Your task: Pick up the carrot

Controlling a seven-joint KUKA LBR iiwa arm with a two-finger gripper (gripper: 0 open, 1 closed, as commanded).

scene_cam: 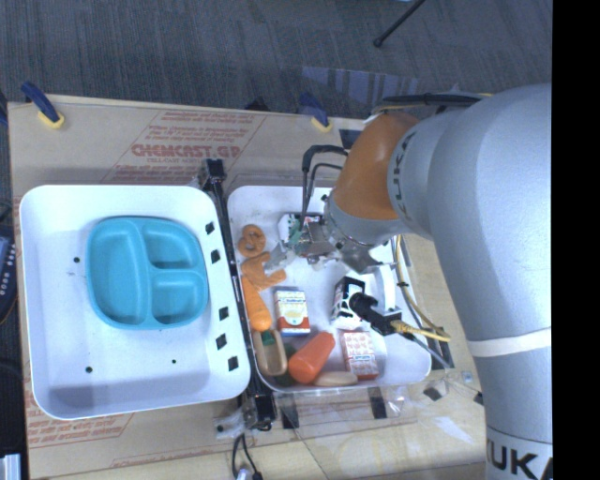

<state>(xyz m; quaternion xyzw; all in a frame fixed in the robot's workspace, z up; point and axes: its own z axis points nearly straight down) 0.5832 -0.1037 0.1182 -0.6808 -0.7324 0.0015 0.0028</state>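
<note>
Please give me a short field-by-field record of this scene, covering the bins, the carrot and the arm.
left bin: holds a blue divided tray
right bin: cluttered with small food items
carrot: lying near the front edge of the right bin, apart from the gripper
small carton: just behind the carrot
gripper: over the back of the right bin, finger state unclear
task status: carrot not picked up

Dark grey carpet (187, 47) along top of view. Counter (112, 131) covered with brown cardboard sheet, red print reading CHEMCAST GP. Blue clamps (42, 103) at its far edge, left and centre. Thin dark rod (398, 23) crosses carpet top right. Light even
</note>
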